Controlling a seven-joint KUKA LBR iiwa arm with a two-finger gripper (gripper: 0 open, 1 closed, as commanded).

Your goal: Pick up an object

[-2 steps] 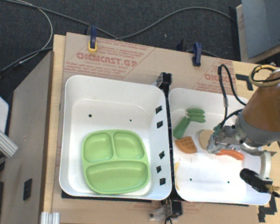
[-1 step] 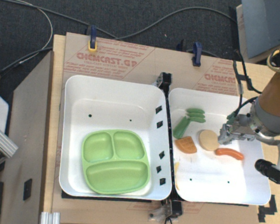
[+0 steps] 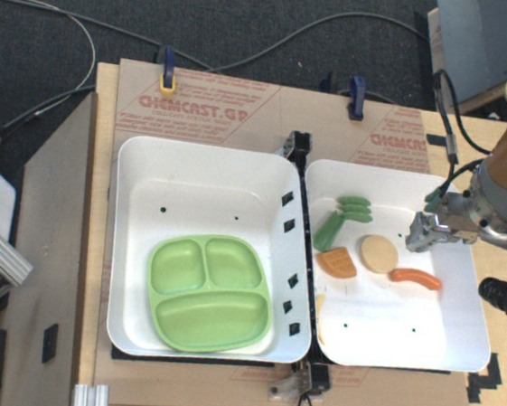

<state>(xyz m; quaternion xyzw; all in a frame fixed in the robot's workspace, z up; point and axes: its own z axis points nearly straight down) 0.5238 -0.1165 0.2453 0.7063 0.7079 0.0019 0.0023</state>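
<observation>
Two white bins are sitting side by side on the bench: the left bin (image 3: 132,229) is carrying a green divided tray (image 3: 212,291), and the right bin (image 3: 401,346) is holding four food pieces. A round tan biscuit (image 3: 379,254) is lying mid-bin, with an orange sausage (image 3: 416,279) at its four o'clock, an orange wedge (image 3: 337,263) at its eight o'clock and a green bean pod (image 3: 338,219) at its ten o'clock. Hovering at the biscuit's two o'clock, the gripper (image 3: 420,235) is gripping nothing I can see, and whether it is wide or narrow I cannot tell.

Green plate (image 3: 211,291), white bins (image 3: 132,229), orange sausage (image 3: 416,279).
</observation>
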